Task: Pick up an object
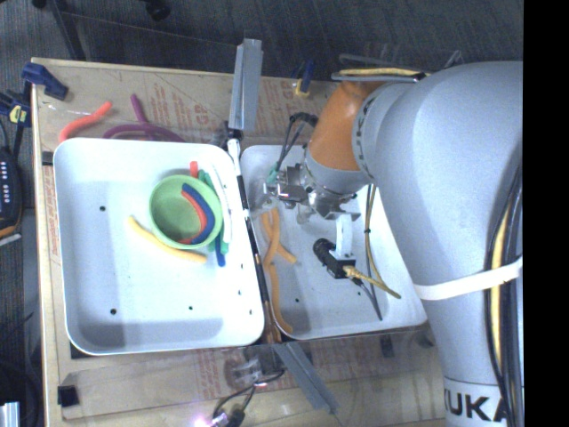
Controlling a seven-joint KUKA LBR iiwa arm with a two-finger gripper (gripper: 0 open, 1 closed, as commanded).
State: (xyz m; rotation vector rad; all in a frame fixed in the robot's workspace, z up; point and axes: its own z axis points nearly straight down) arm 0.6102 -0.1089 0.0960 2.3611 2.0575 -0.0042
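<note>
wooden table, two bins: claw low at the right bin's far end

pale wood table [169,92] carries two shallow white bins side by side, over dark carpet. the left bin [116,283] holds a green bowl [173,210] with red and blue curved pieces inside it, and a yellow strip [158,237] lying against the bowl's near side. the grey arm [444,194] reaches in over the right bin [311,314], with the claw [281,189] near that bin's far left corner.

whether the claw is open or closed cannot be told from this angle, and nothing shows gripped in it. the likeliest target is the orange forked piece [270,235], which lies along the right bin's left wall, just beside and below the claw.

this looks like the approach step, with the pick not yet made. the next move calls for centring the claw over the orange piece's thin stem, clear of the bin wall, then coming down and closing. so slim a piece close to the wall could easily slip out.
</note>
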